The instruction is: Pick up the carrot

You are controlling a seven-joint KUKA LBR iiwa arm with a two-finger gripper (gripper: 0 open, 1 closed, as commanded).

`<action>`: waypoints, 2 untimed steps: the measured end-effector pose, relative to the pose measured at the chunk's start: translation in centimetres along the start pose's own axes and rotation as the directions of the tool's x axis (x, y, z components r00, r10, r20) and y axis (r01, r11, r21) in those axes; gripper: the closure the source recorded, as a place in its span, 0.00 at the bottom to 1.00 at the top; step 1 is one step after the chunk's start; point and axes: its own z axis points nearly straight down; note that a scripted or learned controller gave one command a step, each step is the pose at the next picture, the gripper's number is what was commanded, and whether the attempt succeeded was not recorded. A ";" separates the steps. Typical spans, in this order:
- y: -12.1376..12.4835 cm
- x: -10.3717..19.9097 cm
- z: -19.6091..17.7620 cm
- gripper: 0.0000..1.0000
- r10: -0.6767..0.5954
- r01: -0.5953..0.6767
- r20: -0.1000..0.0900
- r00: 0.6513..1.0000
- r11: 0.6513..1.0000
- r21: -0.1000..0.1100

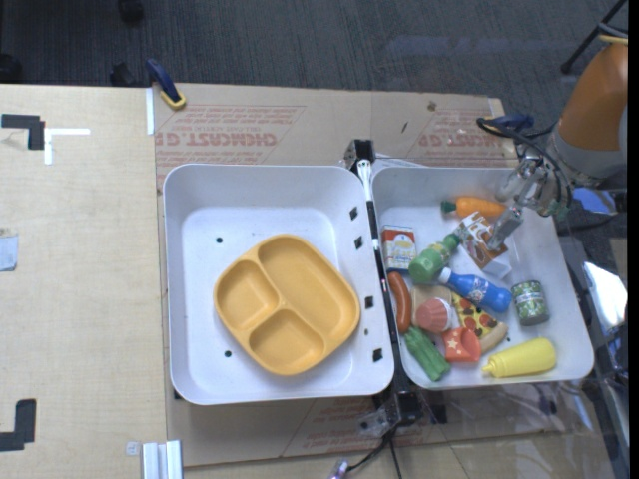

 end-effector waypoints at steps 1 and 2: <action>-0.7 1.9 -19.5 0.00 0.152 -0.152 -0.016 0.988 0.988 0.001; 0.8 2.2 -3.8 0.00 0.278 -0.278 -0.019 0.961 0.961 0.004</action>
